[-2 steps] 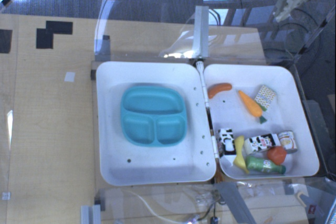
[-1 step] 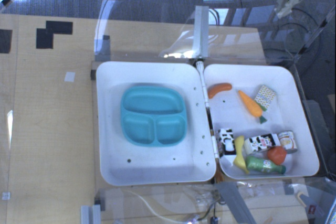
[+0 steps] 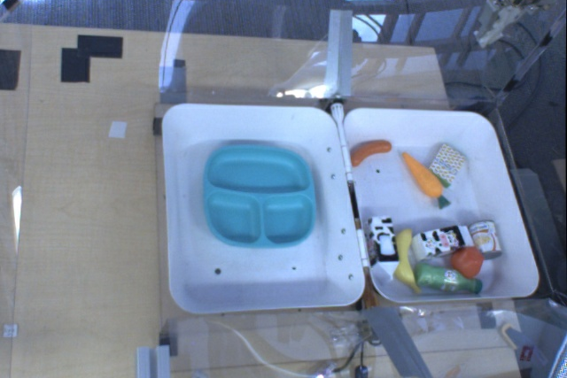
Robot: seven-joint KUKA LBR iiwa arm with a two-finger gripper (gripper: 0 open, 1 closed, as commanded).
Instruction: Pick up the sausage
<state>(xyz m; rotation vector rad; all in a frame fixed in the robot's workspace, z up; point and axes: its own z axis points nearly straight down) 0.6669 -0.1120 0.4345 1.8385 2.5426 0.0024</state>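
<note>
The sausage (image 3: 370,151) is a short orange-brown link. It lies at the far left of the right bin (image 3: 496,137), close to the wall that divides the two bins. Nothing touches it. A carrot (image 3: 424,177) lies a little to its right.
The left bin (image 3: 177,190) holds a blue divided plate (image 3: 260,195). In the right bin are a patterned packet (image 3: 447,163), a small can (image 3: 484,238), a tomato (image 3: 467,261), a green bottle (image 3: 447,280), a banana (image 3: 404,259) and two black-and-white cartons (image 3: 381,240).
</note>
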